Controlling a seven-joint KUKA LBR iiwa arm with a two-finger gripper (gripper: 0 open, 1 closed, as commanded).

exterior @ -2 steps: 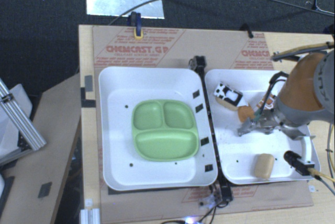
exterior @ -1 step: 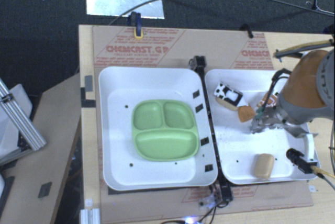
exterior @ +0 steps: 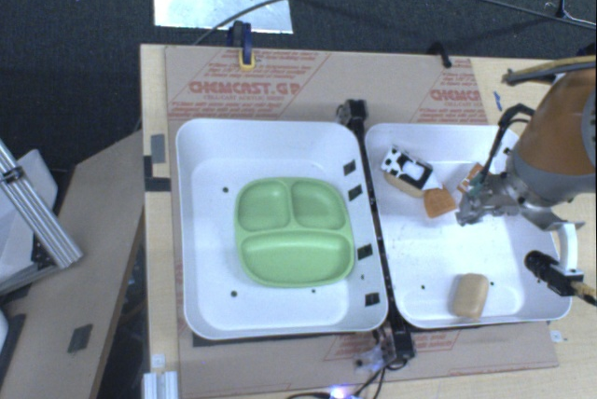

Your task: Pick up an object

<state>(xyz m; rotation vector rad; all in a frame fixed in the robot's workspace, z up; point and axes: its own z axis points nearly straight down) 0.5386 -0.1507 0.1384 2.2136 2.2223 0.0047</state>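
Note:
In the right bin (exterior: 415, 304) lie three small objects. A black-and-white block (exterior: 407, 170) sits near the back left, a tan-orange cube (exterior: 438, 202) lies just in front of it, and a beige bread-like lump (exterior: 469, 295) rests near the front. My gripper (exterior: 469, 204) hangs low over the bin, right beside the orange cube on its right. The fingers are small and dark against the arm.
The left bin (exterior: 201, 201) holds a green divided plate (exterior: 294, 231). A black divider with clips runs between the bins. The grey arm with its orange band (exterior: 560, 136) covers the right bin's far right side.

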